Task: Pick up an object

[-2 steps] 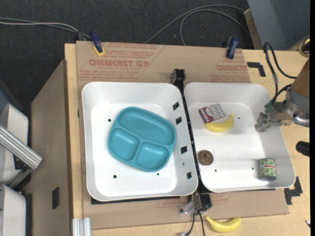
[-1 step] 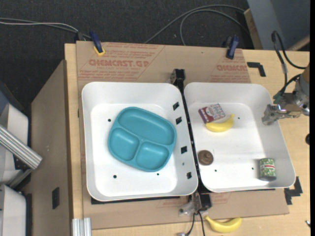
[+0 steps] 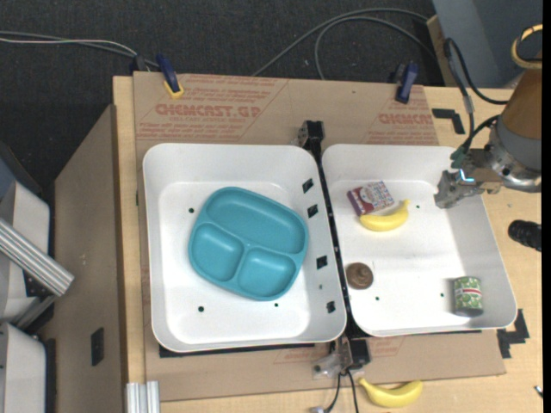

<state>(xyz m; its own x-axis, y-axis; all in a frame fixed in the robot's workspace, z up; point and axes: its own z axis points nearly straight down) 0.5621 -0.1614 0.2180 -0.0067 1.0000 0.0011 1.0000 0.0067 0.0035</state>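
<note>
In the right bin [image 3: 482, 256] lie a yellow banana [image 3: 384, 219], a small purple and white carton [image 3: 369, 197] touching it from behind, a brown round disc [image 3: 359, 274] near the front left, and a green and white can [image 3: 467, 294] at the front right. My gripper [image 3: 449, 191] hangs over the bin's far right part, to the right of the banana and apart from it. Nothing shows between its fingers.
The left bin [image 3: 172, 308] holds a teal divided plate [image 3: 248, 242]. A black clip row runs along the seam between the bins. A second banana [image 3: 394, 391] lies outside, in front of the bins. Cables cross the dark floor behind the bench.
</note>
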